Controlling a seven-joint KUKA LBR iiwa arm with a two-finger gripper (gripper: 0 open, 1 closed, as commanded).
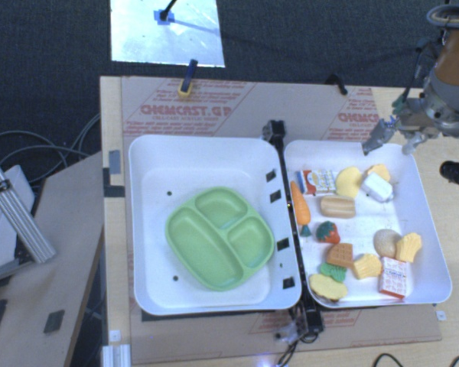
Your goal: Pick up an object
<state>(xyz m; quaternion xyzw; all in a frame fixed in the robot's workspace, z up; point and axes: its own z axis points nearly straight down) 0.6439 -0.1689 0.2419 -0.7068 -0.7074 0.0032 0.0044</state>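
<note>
Two white bins sit side by side: the left bin (149, 167) holds a green divided plate (219, 237), the right bin (430, 228) toy food. The gripper (392, 138) hangs spread wide, holding nothing, above the right bin's far edge, near a white block (376, 187).

Dark blue-grey carpet floor (46, 44) all round. Shiny metal sheet (167, 21) lies on it at top, catching light. Bench board (245, 102) is pale with red CHEMCAST print. Tan side table (53, 235) at left, aluminium rail (11, 209) leaning across it, black cables (30, 140) looping on the floor beside
</note>
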